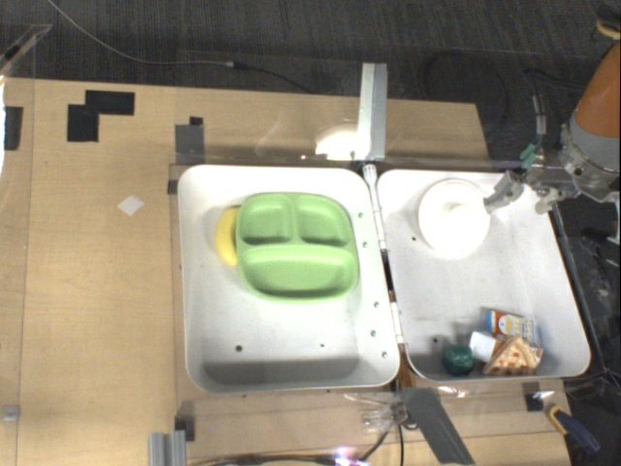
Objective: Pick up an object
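In the right bin (543, 289) a white round bowl (452, 218) sits at the back. Near its front edge lie a dark green round object (458, 360), a small white and blue item (482, 342) and a colourful snack packet (511, 343). My gripper (520, 198) hovers over the bin's back right corner, just right of the bowl. Its two fingers stand apart with nothing between them. The left bin (209, 338) holds a green divided plate (295, 244) with a yellow object (226, 237) partly hidden under its left side.
A metal post (374, 110) rises behind the divider between the bins. The wooden bench (87, 280) stretches left of the bins, with black markers (97, 113) at its far left. Cables lie beyond the bench at the back.
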Motion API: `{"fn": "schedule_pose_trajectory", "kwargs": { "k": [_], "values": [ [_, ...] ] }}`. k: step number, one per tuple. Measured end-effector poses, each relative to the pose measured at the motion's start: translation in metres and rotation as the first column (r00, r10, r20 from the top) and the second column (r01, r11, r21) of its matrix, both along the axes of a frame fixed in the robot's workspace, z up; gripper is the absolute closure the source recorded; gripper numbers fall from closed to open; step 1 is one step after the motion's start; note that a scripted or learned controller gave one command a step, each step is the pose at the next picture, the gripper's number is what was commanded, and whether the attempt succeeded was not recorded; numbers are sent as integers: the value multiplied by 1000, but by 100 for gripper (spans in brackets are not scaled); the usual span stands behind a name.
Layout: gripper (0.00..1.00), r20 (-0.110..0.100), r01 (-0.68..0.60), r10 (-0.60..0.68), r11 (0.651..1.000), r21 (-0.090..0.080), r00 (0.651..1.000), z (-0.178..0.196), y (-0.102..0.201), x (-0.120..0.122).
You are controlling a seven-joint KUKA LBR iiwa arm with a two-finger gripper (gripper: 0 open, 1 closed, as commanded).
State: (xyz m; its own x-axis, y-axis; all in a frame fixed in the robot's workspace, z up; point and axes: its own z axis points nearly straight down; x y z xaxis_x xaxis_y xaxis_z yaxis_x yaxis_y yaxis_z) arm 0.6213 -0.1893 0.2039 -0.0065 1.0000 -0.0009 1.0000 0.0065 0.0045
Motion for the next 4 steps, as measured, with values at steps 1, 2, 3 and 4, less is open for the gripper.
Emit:
{"fn": "schedule_pose_trajectory", "kwargs": {
  "k": [1, 2, 3, 4],
  "values": [
    [0, 21, -36, 36, 999, -6, 999, -76, 44, 9],
    [0, 19, -56, 56, 998, -1, 998, -78, 60, 15],
    [0, 3, 86, -86, 996, 1, 996, 23, 105, -3],
    [0, 1, -162, 162, 987, -1, 987, -101, 95, -28]
  ]
}}
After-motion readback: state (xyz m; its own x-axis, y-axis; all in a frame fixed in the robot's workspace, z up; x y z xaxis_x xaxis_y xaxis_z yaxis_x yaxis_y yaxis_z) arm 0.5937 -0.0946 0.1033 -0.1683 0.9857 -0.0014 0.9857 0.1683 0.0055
